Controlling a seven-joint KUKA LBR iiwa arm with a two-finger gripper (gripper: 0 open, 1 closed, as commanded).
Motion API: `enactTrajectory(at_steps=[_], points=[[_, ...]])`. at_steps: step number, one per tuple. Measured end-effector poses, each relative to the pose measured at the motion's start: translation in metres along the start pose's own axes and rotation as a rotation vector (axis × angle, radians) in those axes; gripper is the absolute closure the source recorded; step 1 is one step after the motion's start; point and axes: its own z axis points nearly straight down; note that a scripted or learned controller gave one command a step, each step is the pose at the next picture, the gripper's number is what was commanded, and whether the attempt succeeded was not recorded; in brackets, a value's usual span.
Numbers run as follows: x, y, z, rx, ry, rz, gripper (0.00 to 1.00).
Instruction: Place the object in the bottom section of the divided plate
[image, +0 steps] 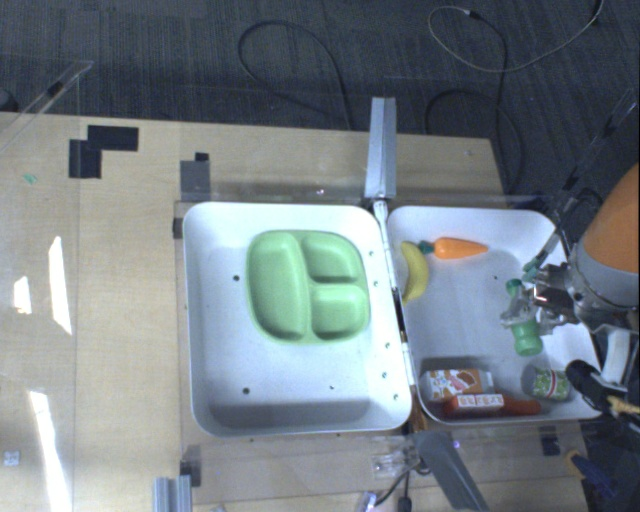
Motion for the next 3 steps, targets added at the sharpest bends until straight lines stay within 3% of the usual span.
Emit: enactTrajectory(at_steps=[1, 2, 3], points=[[0.068, 0.022, -0.032, 0.000, 0.001, -0.239, 1.00], [0.065, 0.059, 0.063, 0.002, 0.001, -0.363, 1.00], [0.077, 0.098, 0.040, -0.003, 0.000, -0.495, 1.00]])
